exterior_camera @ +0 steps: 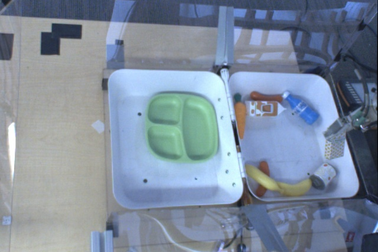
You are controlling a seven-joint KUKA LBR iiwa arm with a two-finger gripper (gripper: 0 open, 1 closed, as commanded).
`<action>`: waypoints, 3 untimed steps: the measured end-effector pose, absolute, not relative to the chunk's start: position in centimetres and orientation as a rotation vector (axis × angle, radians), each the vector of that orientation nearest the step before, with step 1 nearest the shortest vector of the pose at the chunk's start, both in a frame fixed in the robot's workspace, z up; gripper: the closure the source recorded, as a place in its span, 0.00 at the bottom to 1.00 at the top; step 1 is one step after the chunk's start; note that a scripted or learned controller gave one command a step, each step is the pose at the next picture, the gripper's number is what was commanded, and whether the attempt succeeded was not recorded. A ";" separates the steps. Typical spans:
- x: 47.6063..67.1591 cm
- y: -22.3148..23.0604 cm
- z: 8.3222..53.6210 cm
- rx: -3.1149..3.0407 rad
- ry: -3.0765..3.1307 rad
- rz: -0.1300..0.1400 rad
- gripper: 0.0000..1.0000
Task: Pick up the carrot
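Camera view shows the carrot (240, 117) half-hidden against the right bin's (295, 144) left wall; fingers (338, 137) state unclear.

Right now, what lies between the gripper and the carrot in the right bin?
In the camera view, the blue bottle and the small white-and-orange carton lie between the gripper at the bin's right edge and the carrot along its left wall.

The tool (356, 121) sits at the right edge, blurred, so its fingers cannot be made out. The banana (277, 183) covers the lower end of a small orange-red piece (264, 167). The carton's (262, 108) label is too small to read.
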State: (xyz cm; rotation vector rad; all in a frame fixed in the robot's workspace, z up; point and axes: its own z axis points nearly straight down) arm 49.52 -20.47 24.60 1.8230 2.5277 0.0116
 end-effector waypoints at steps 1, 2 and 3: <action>50.3 -20.6 21.3 1.213 2.891 0.001 1.00; 50.5 -20.5 22.5 1.208 2.883 0.004 1.00; 51.5 -20.5 30.6 1.243 2.874 0.002 1.00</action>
